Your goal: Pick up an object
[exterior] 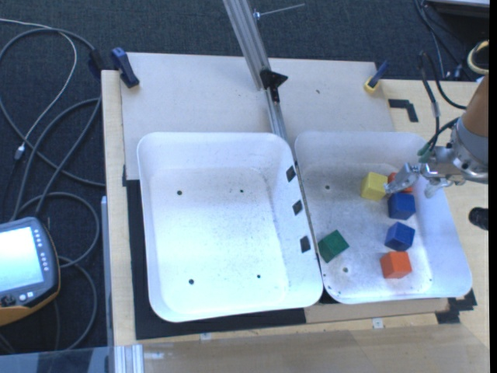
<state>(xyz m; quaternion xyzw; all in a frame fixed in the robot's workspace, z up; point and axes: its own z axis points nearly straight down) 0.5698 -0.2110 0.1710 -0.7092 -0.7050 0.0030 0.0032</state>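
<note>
Yellow cube (374, 186), two blue cubes (401, 205) (399, 235), orange cube (396, 264) and green cube (333, 245) lie in the right bin (443, 282).

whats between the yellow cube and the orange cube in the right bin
In the camera view, two blue cubes lie between the yellow cube and the orange cube: the upper blue cube and the lower blue cube.

claw (409, 176) over right bin (342, 154), coloured blocks (399, 235)

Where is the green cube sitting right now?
The green cube lies in the right-hand bin near its left wall, apart from the other cubes, left of the lower blue cube.
</note>
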